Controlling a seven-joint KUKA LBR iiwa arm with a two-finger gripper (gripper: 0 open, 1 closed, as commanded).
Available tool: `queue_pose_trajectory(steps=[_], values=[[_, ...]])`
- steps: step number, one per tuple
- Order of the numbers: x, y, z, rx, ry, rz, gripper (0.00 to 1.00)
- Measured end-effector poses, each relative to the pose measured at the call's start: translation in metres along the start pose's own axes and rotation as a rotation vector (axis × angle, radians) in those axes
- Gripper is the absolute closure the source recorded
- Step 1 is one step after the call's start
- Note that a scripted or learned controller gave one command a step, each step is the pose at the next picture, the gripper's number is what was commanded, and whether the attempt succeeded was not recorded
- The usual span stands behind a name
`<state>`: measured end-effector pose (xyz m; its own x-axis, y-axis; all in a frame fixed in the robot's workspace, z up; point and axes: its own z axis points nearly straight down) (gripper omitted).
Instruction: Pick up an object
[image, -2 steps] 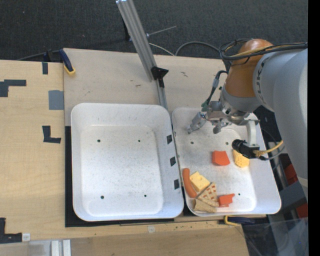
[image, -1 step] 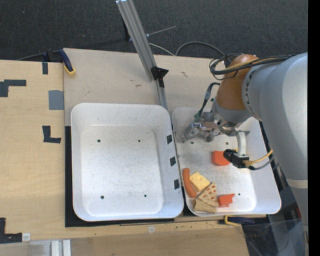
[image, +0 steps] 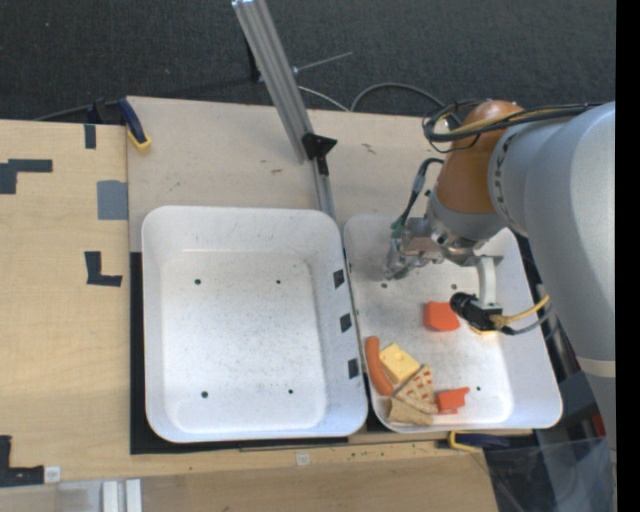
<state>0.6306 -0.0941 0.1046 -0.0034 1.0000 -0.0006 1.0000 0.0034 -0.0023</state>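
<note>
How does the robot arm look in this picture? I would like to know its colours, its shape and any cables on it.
The arm is thick, rounded and light grey, with an orange band above the wrist. Black cables loop over the band. The small metallic gripper has a black cable with a yellow section beside it.

Bench fittings and surroundings, seen from above at a slant

A pale wooden bench (image: 60, 300) carries grey and dark tape patches (image: 112, 200) on its left part, and a yellow-and-blue clamp (image: 135, 125) grips its far edge. A silvery metal post (image: 280, 80) slants in from the top, ending at a black bracket (image: 318, 146) (just beyond the far rims of the bins). Thin cables (image: 375, 95) trail over dark carpet (image: 450, 40) behind the bench.
</note>
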Motion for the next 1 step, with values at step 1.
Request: queue_pose_trajectory(steps=[1], values=[[-0.0047,0.0001,-0.0436,-0.005,0.000,0.003,1.00]])
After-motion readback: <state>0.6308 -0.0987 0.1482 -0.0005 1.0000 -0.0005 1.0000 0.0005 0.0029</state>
